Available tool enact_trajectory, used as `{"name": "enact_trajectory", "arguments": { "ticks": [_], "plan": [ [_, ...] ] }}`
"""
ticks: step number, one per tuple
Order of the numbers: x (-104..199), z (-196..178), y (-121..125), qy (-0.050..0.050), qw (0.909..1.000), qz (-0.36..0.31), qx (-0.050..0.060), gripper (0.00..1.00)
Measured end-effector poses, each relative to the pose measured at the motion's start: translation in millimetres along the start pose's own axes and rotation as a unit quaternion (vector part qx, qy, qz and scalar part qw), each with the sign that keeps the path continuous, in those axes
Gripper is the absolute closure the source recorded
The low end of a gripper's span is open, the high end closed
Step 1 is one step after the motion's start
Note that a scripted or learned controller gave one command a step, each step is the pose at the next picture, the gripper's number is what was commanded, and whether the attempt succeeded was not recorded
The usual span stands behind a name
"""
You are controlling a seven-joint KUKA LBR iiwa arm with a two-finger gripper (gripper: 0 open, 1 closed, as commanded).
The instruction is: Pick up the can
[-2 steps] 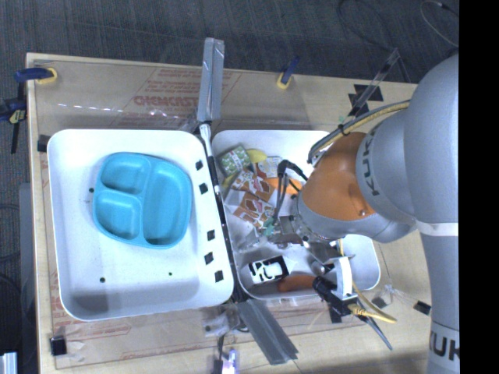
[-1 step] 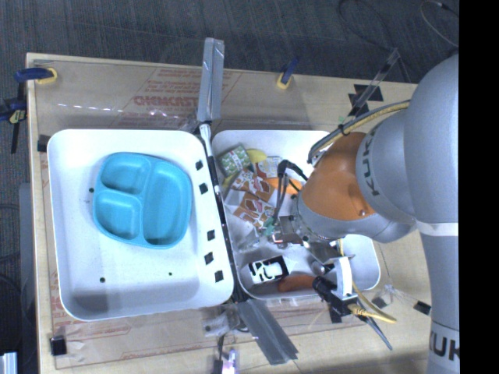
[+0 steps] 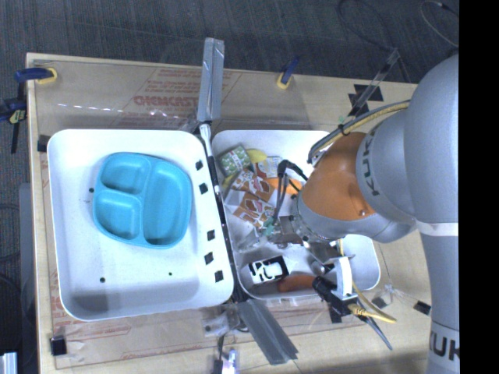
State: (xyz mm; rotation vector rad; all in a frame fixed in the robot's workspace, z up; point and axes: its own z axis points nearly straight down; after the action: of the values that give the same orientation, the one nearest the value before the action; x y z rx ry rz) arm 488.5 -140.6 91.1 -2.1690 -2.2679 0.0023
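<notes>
The arm's orange-banded wrist (image 3: 337, 189) hangs low over the middle of the right bin (image 3: 369, 271). My gripper (image 3: 282, 232) points down-left beneath it, just above the clutter, and the wrist mostly hides it. A small green-labelled item that looks like the can (image 3: 232, 160) lies in the far left corner of the right bin, well apart from the gripper. I see nothing held in the gripper.
Red-and-white snack packets (image 3: 253, 195) lie beside the gripper. A black box with a white label (image 3: 269, 269) and a reddish-orange object (image 3: 295, 283) lie at the near wall. The left bin (image 3: 70, 271) holds a blue divided plate (image 3: 143, 199).
</notes>
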Motion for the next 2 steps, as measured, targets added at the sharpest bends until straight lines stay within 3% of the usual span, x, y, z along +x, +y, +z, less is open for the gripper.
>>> {"name": "enact_trajectory", "arguments": {
  "ticks": [2],
  "plan": [
    [0.0,0.0,0.0,0.000,1.0000,0.000,0.000,0.00]
  ]
}}
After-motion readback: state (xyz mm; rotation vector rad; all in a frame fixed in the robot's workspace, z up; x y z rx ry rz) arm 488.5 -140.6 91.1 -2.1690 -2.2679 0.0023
